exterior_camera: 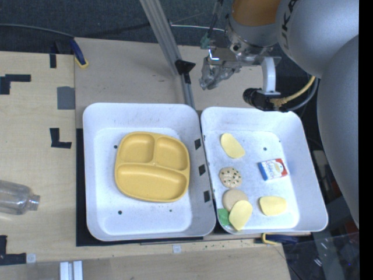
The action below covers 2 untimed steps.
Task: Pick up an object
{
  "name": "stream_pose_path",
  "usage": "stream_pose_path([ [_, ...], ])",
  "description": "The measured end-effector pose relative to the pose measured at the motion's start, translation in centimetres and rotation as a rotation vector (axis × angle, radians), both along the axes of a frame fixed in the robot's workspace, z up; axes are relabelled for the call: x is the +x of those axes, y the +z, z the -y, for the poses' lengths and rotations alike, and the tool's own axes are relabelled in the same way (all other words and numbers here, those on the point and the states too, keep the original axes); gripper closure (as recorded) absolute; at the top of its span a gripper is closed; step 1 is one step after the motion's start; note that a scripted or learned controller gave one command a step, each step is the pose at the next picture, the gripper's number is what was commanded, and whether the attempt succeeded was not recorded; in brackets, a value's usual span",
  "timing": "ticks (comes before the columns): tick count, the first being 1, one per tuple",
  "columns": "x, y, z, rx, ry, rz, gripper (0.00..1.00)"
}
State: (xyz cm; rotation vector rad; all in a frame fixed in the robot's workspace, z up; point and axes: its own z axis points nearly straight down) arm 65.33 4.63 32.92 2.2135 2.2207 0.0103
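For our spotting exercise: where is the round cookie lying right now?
The cookie lies in the right bin, near its left wall, between a yellow piece above and a beige piece below.

So the left bin point(99, 156) has a divided tray point(152, 167) sitting in the middle. The right bin point(303, 156), touching it side by side, holds a chip-shaped piece point(232, 146) at the back left, a cookie point(230, 177) in front of that, a small carton point(273, 169) to the right, and more food pieces point(240, 213) along the front. A bottle point(14, 197) lies on the bench far left. The gripper point(211, 79) hangs behind the bins, over the bench
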Motion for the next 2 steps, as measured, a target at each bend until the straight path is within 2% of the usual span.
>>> stream_pose_path([
  [1, -7.86, -13.73, -1.56, -0.002, -0.003, -0.022, 1.00],
  [2, -7.56, -13.26, -1.56, 0.000, -0.003, -0.012, 0.00],
])
